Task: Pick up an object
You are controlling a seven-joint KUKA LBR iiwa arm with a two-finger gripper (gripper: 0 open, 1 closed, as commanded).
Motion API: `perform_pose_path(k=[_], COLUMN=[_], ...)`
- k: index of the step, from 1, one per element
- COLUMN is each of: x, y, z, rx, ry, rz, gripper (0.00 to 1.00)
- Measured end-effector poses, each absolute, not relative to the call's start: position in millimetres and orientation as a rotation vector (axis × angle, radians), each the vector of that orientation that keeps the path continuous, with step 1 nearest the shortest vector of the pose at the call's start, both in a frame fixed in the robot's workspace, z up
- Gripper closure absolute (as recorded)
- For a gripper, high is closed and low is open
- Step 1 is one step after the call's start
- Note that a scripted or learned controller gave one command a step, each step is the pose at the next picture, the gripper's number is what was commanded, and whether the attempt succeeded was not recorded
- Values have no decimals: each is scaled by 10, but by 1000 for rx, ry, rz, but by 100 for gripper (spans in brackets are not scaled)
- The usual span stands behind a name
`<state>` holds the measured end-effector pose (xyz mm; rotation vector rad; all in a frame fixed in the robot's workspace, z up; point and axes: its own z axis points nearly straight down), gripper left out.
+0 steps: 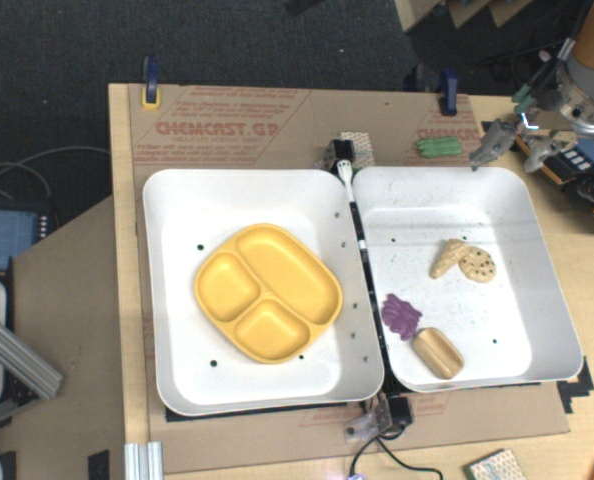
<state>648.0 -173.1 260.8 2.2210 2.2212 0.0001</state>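
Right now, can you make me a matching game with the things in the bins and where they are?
Things:
1. yellow plate
2. cookie
3. purple grapes
4. green thing

Places:
A. on the bench, behind the right bin
B. left bin
C. right bin, near its left wall
D. right bin, middle, beside a tan wedge

Pairs: 1-B, 2-D, 3-C, 4-A

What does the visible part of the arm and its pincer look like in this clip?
At the upper right, the pincer is a small grey metal piece with thin, pointed fingers. Behind it sits a rounded silver-grey arm body, with blue-white markings and dark cabling around it. The detail is too small and blurred to tell more.
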Motion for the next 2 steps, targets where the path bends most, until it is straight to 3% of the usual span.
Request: perform_pose_path(k=[1, 2], x=[5919, 6241], y=[-1504, -1508], z=[1045, 835], rx=[2234, 2217], ry=[2233, 2220], rz=[-14, 2], gripper=[0, 0])
